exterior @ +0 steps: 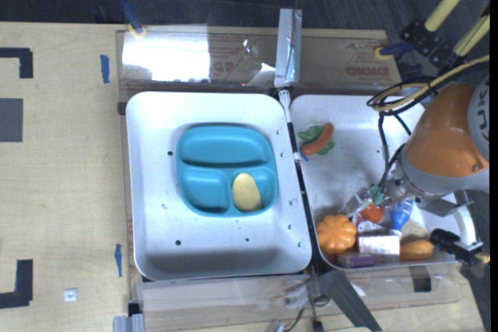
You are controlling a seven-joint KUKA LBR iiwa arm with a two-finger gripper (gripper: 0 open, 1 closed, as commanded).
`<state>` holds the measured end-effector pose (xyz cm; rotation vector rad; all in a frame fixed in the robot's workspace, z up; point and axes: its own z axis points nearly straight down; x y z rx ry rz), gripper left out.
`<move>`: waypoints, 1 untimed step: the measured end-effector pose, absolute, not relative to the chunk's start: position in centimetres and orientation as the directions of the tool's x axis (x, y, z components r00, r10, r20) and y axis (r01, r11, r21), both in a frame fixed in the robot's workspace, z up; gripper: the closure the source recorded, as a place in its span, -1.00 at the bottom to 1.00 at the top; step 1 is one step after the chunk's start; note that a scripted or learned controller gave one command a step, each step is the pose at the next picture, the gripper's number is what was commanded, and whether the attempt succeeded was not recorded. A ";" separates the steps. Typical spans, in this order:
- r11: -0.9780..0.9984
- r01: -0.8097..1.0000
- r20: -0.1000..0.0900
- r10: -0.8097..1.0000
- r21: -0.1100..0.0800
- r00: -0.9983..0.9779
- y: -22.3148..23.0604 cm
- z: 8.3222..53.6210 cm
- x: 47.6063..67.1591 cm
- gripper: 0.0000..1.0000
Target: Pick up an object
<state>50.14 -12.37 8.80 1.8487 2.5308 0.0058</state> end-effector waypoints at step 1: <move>0.303 0.953 -0.008 0.953 0.014 -0.302 -12.4 9.9 50.4 1.00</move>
